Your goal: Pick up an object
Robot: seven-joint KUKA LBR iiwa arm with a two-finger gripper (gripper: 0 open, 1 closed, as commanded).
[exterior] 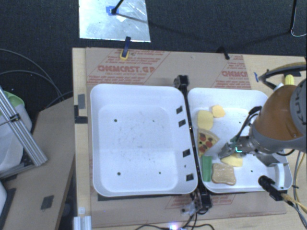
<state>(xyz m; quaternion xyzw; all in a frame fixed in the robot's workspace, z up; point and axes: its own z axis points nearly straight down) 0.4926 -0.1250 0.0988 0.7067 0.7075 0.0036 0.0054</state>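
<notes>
The right bin (240, 99) holds several toy foods. Two pale yellow pieces, a cheese wedge (205, 119) and a small round piece (218, 111), lie near its back left. A pizza slice (206, 141) sits below them, with a green piece (206, 167) along the left wall. A slice of toast (223, 174) lies at the front. My gripper (230, 150) hangs low over a yellow piece (234, 161) just behind the toast, with the arm's orange band (280, 119) above it.
The left bin (139, 138) stands beside the right one, with a black divider bar (189, 133) between them. Cardboard (144, 68) lies under both bins. A metal frame (19, 138) stands at the far left, beyond the bench.
</notes>
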